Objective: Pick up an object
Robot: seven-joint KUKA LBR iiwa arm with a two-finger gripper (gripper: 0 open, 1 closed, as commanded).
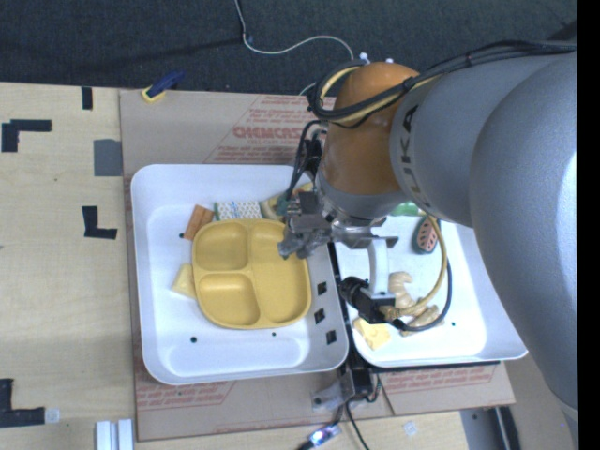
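You have two shallow white bins, left (150,279) and right (469,319), on brown cardboard (216,129) over a pale bench (56,289). The left holds one yellow three-compartment plastic plate (248,277), one orange-brown strip (198,220), one green-and-white patterned piece (236,211) and one pale yellow wedge (183,279); the right holds one reddish oval (427,236), one cream lump (401,287) and one yellow block (374,335). The gripper (292,237) sits over the plate's upper right rim; you cannot tell whether it is released or clenched.

You had a cardboard sheet (253,134) lying on the bench (47,326). At the sheet's upper left corner lay a small blue-and-yellow thing (164,84). Left of the sheet were black tape marks (90,223), and beyond its top edge a white cable (238,7) crossed dark cloth (112,17).
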